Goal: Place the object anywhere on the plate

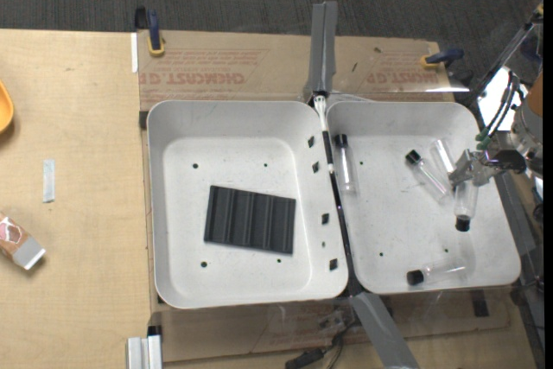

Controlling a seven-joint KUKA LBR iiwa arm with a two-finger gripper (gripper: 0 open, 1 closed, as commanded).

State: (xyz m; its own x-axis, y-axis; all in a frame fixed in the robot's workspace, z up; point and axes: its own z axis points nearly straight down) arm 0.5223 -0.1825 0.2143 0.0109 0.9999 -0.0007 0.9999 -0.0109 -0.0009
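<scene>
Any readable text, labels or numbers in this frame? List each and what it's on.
Red print on the cardboard sheet behind the bins: upside down and blurred, not reliably readable.
A second fainter red print on the cardboard behind the right bin: unreadable.
Nothing readable elsewhere.

Even, bright overhead light, soft shadows, mild glare on white bins (164, 186), perhaps slight blur.

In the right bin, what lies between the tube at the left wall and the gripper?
In the camera view, between that tube and the gripper lies another clear, black-capped tube, then bare bin floor.
</scene>
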